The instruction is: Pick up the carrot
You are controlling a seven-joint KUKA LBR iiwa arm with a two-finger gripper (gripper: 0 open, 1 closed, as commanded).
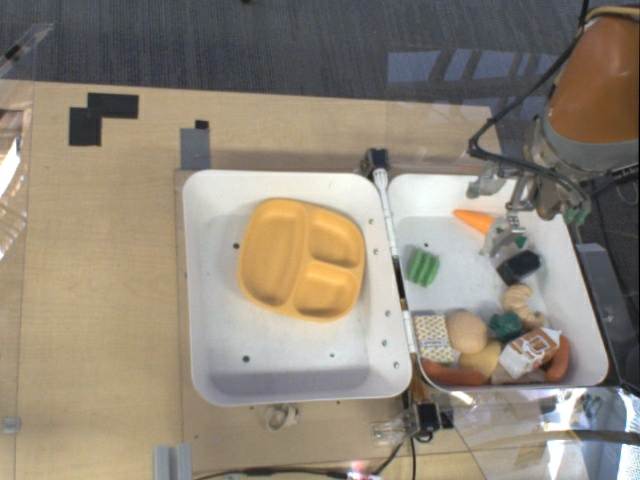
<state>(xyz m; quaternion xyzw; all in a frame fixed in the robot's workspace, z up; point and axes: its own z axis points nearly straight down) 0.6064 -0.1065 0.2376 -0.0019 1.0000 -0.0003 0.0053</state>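
Camera view shows me the carrot (474, 220) lying flat at the far end of the right bin (596, 368), with my gripper (506, 238) just beside its right tip; I cannot tell how the pincer is set. I think the carrot is a light, hard, smooth toy, so I would grab across its fat middle, where it will slip least.

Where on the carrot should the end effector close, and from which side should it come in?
Probably across the carrot's thicker middle, coming from straight above. It lies flat on the right bin's floor, long axis running left-right in the camera view, with bare floor on both long sides. The end effector hangs by its right end.
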